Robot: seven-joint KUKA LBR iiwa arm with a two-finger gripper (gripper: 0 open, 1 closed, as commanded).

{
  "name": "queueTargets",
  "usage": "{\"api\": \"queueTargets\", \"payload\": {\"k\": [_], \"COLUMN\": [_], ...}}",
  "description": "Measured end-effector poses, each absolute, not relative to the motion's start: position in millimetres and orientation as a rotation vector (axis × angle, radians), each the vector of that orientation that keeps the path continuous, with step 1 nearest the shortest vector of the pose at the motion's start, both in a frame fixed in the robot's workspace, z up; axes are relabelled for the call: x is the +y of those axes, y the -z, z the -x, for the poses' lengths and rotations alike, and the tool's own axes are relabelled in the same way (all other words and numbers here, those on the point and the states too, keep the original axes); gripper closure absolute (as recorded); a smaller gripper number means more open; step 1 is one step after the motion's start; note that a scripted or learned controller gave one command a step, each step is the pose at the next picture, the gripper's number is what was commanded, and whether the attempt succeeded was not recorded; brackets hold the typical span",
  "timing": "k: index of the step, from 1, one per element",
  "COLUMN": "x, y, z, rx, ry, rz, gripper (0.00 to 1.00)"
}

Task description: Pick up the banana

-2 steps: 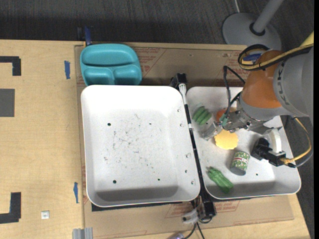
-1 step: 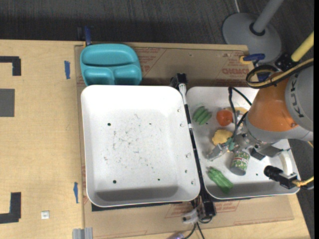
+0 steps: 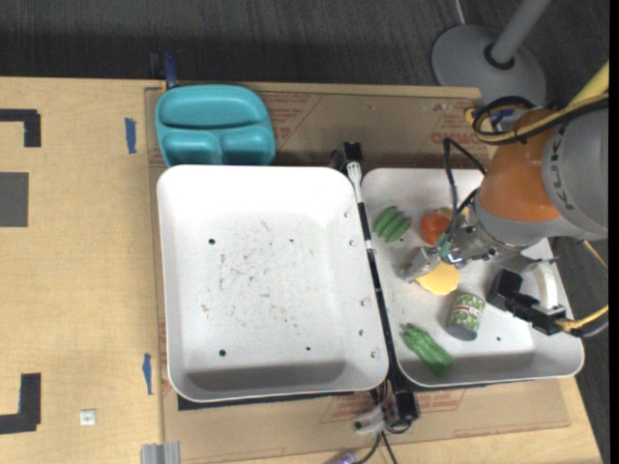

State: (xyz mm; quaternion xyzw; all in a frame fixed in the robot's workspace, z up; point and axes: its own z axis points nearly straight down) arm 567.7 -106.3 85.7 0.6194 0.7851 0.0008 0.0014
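The left bin [image 3: 261, 278] offers wide bare floor. The right bin [image 3: 503, 356] is crowded: the banana [image 3: 440, 278], a yellow piece near its middle, lies just under the gripper [image 3: 435, 256], partly covered by it; how the gripper stands cannot be told. Around it lie 2 green items [image 3: 392, 223], 1 orange-red piece [image 3: 433, 226] and 1 green can [image 3: 466, 314]

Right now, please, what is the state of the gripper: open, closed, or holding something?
Gripper: low in the right bin, just above the yellow banana; open or closed cannot be told.
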Motion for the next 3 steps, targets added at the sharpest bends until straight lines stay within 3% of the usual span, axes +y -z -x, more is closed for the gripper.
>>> {"api": "queueTargets", "payload": {"k": [1,2,3], "x": [-98.2,-97.5,10.2], "y": [-85.6,-95.7,-184.5], "z": [-514.5,-515.5,-481.9], "rx": [2.746,2.744,2.509], "ry": [-0.002,-0.006,-0.002], "rz": [-1.52,-1.52,-1.887], "gripper": [0.0,1.0,1.0]}}
